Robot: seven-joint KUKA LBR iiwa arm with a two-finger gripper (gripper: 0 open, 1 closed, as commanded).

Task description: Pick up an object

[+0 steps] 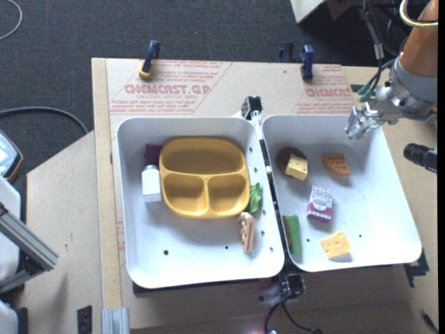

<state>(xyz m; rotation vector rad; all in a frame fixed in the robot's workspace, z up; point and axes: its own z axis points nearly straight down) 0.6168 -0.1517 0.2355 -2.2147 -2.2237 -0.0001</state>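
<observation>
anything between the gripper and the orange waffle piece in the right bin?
Nothing. In the camera view, just bare white floor of the right bin separates the gripper, at the bin's upper right corner, from the orange waffle piece.

Grey arm (410, 89), orange band, metallic end effector (358, 126)

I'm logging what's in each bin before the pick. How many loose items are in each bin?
Left bin: 5 - yellow tray, white bottle, dark purple item, green piece, hot dog.
Right bin: 6 - brown round piece, cheese cube, waffle, pink carton, green stick, cheese wedge.
Total: 11
</observation>
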